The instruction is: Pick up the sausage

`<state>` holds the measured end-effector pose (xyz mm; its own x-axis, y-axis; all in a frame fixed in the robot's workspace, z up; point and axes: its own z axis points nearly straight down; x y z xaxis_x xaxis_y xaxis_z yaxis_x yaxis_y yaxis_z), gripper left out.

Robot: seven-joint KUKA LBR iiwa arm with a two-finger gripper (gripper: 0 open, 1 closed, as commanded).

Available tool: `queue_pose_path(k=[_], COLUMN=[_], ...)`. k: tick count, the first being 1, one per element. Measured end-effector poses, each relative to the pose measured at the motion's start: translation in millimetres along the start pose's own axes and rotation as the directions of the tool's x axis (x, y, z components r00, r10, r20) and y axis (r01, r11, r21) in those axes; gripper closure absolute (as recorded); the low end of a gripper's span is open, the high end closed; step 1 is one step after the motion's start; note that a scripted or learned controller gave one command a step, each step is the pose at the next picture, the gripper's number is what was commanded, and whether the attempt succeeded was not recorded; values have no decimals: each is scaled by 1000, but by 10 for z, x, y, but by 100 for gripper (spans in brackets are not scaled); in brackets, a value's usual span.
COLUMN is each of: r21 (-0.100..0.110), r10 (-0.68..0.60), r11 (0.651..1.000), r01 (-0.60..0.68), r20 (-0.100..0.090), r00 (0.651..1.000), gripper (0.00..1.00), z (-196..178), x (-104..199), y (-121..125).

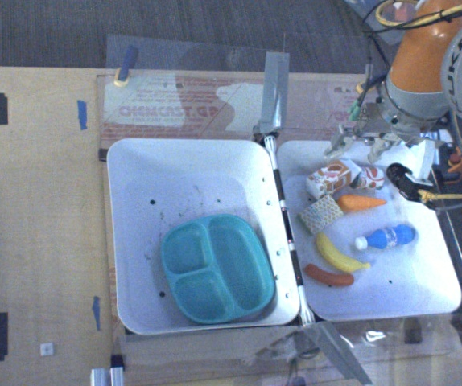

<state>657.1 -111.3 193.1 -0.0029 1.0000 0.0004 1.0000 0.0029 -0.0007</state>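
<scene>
The short, reddish-brown sausage (pixel 328 276) lies flat on the floor of the right-hand shallow white bin (pixel 448 292), near its front edge, just beside the lower end of a curved yellow banana (pixel 337 254); whether the two touch cannot be told. Farther back in that bin sit a speckled tan sponge-like block (pixel 322 213), an orange carrot (pixel 360 203), a small clear bottle with a blue label and white cap (pixel 385 238), a red-and-white carton (pixel 332 178) and a small red-and-white can (pixel 373 178). Printing on the carton, can and bottle is too small to read.

The tool (pixel 364 141) hangs over the back rim of the right bin, well apart from the sausage, its metal fingers (pixel 340 142) spread and nothing between them. Above it are the arm's orange band (pixel 424 55) and grey casing with part of black lettering at the picture's edge.

The left-hand white bin (pixel 134 183) holds a teal plastic plate with three compartments (pixel 216 268). Behind the bins, faded red lettering on a clear sheet (pixel 175 103) on the tabletop (pixel 38 215) is blurred and unreadable.
</scene>
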Motion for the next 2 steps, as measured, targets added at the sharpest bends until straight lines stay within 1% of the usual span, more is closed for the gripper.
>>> queue_pose_path(k=[1,2], r21=[-4,-3], r10=[-2,124], r11=[1000,992], r01=[2,-124], r20=[1,1], r00=[1000,992], gripper=[100,100], z=[-110,-985], x=[2,155], y=[12,-590])
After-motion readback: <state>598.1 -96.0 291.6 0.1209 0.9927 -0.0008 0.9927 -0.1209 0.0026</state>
